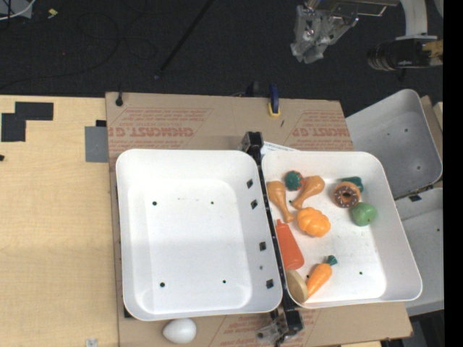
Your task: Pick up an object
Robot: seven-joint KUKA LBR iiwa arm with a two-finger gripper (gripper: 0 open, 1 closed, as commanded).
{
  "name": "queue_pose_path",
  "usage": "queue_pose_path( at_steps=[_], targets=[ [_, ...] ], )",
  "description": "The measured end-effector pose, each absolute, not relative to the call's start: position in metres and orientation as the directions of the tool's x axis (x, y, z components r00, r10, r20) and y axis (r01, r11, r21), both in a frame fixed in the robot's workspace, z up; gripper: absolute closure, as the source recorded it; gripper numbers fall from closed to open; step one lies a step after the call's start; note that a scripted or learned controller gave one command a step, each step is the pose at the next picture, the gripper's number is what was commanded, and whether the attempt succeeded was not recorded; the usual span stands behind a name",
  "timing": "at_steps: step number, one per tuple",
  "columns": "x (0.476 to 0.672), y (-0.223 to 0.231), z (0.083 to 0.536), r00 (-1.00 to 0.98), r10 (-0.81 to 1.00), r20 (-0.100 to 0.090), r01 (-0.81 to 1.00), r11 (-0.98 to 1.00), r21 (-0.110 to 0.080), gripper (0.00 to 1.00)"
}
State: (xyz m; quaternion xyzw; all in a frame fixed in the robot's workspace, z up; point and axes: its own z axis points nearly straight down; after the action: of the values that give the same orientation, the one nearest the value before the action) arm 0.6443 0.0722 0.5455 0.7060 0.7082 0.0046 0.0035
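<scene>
My gripper hangs high above the far edge of the bench, well behind the right bin and apart from everything in it. That bin holds several toy foods: two tan drumsticks, a small teal piece, a chocolate donut, a green fruit, an orange pumpkin, a red-orange slab, a carrot and a tan slice. Nothing hangs under the gripper.
The left bin lies beside the right one, joined by a black hinge strip. A white egg rests on the cardboard in front of the left bin. A grey tray leans at the right.
</scene>
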Motion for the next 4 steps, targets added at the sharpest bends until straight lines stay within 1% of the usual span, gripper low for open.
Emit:
queue_pose_path(
  at_steps=[1,2,3,4],
  targets=[
    [0.617,0.091,0.383,-0.001,1.0,-0.002,1.0,0.001,-0.022,1.0],
    [0.63,0.113,0.548,-0.002,1.0,0.003,1.0,0.002,0.014,1.0],
    [0.611,0.018,0.442,0.009,1.0,-0.004,1.0,-0.009,-0.014,1.0],
    [0.634,0.108,0.543,-0.009,1.0,0.003,1.0,0.009,0.007,1.0]
  ],
)
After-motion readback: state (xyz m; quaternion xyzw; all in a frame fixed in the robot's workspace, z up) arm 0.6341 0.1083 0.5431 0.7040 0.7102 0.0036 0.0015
